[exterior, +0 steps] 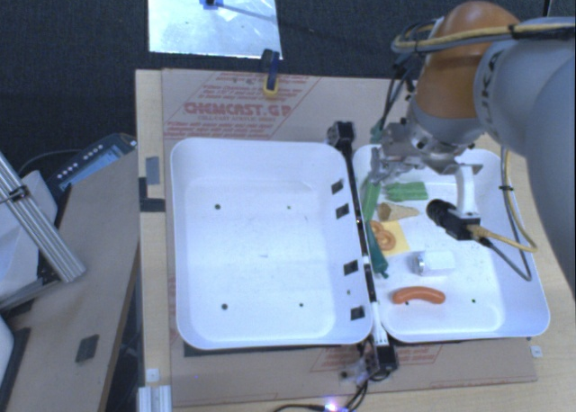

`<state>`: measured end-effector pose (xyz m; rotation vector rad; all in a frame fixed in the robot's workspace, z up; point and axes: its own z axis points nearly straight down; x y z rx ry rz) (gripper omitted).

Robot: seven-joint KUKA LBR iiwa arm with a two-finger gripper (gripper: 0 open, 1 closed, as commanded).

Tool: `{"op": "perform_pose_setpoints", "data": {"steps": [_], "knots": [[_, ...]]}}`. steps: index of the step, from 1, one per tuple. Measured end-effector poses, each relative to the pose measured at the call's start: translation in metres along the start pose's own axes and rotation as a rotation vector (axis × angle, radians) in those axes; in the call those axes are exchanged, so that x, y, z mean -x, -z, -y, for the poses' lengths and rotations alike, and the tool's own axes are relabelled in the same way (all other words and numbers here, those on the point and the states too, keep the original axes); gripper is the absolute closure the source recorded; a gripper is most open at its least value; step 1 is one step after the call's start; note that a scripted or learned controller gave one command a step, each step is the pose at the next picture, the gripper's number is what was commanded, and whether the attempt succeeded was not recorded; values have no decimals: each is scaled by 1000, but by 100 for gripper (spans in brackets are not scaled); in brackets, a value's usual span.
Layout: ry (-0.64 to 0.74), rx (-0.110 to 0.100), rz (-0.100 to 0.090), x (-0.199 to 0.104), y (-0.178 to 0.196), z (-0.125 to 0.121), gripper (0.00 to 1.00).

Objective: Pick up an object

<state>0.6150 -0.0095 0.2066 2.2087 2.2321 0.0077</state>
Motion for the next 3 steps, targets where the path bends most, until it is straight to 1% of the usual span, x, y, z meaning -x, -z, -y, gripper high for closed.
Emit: {"op": "perform_pose_setpoints", "data": {"steps": [1,2,3], "knots": [[1,15,0,-52,130,-41,100],[2,17,-2,-121,281,-45,100],[-3,-7,2,-171,210,-24,100]]}}
